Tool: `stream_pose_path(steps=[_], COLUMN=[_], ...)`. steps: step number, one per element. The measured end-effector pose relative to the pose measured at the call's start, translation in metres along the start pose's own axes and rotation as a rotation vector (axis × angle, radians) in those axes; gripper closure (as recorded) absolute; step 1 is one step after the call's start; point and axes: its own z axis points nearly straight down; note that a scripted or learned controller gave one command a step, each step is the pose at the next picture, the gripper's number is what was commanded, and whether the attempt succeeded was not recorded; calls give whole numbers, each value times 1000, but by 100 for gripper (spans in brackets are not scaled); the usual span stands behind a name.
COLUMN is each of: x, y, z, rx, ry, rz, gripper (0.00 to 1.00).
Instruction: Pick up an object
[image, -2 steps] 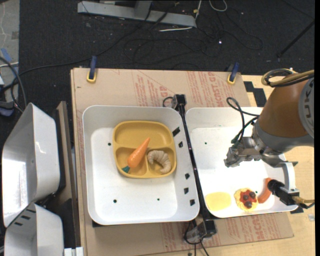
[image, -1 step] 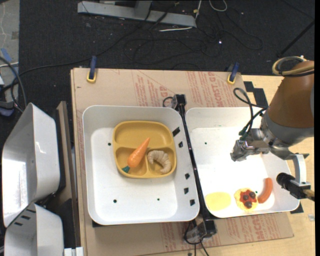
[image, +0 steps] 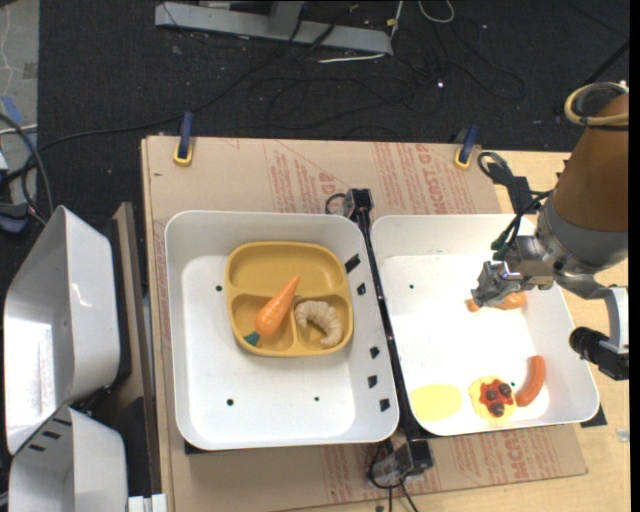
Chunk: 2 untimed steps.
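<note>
A: Report the position of the grey two-finger gripper (image: 492, 290).

B: It is low over the right shallow white bin (image: 440, 240), in the bin's upper right area. The grey arm with the orange band (image: 590, 180) enters from the right edge of the view.

A: Jaw state?

B: Cannot be determined. The finger ends are dark and run together from this angle. A small orange object (image: 510, 299) lies directly beside and partly under the gripper; whether it is between the jaws cannot be told.

A: Other contents of the right bin?

B: Along the near edge: a flat pale yellow disc (image: 436, 402), a small yellow round piece with red and dark toppings (image: 493, 396) just beside it, and an orange-red sausage-shaped item (image: 531, 380) at the right.

A: Left bin?

B: The left shallow white bin (image: 200, 330) holds a yellow divided plastic plate (image: 285, 262). An orange toy carrot (image: 277, 306) lies across the divider; a pale curled shrimp-like piece (image: 321, 319) sits in the lower right compartment.
</note>
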Motion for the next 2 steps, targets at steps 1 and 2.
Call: stream_pose_path(steps=[1, 2], x=[56, 103], y=[24, 43], z=[14, 10], rx=[4, 3], ry=[2, 2], rz=[-5, -4], gripper=[100, 100])
